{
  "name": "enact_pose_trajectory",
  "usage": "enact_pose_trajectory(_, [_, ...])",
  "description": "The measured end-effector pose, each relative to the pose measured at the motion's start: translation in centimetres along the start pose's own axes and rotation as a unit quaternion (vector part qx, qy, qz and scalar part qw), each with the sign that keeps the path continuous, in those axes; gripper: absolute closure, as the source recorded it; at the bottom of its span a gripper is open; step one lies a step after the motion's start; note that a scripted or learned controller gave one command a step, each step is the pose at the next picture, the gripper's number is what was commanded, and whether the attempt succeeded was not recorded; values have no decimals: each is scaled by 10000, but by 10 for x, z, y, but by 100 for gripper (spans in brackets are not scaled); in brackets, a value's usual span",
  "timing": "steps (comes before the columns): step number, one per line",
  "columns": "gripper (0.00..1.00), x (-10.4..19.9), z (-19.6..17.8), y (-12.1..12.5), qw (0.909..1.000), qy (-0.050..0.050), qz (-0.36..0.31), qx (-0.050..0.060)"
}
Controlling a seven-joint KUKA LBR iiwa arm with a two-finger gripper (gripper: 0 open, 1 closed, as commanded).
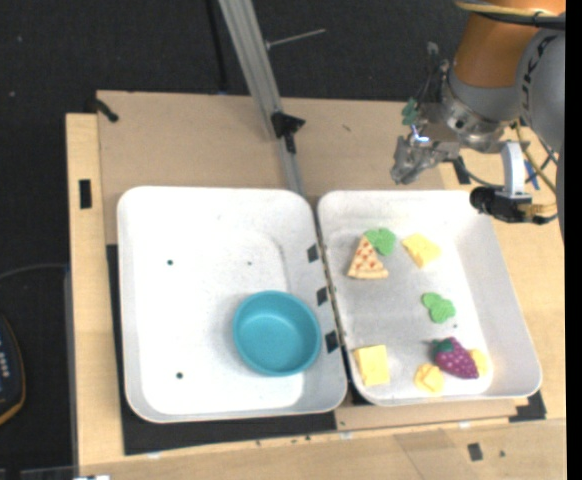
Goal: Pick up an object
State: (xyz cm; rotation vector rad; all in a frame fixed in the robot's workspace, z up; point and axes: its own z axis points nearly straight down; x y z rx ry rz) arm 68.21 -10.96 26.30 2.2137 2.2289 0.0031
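Right bin holds toys; my gripper hangs beyond its rim, fingers unreadable; I'd descend squarely over the pizza.

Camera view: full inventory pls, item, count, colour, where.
bins: 2, white, side by side on the bench
bowl: 1, teal, left bin, near its front right corner
pizza slice: 1, orange with red dots, right bin, back left
green piece: 1, touching the pizza slice's back edge
yellow block: 1, right bin, back, right of the pizza slice
green blob: 1, right bin, centre right
yellow cube: 1, right bin, front left
grapes: 1, purple, right bin, front right
small yellow pieces: 2, flanking the grapes
pole: 1, grey, slanting above the bins
arm: 1, grey and orange, upper right
tool: 1, above the right bin's back edge
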Motion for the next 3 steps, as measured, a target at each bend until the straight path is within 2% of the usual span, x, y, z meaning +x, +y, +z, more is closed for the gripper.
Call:
enact_pose_trajectory(1, [100, 44, 4, 6, 10000, -2, 5, 12])
enact_pose_trajectory(3, [100, 158, 5, -10, 10000, -1, -1, 16])
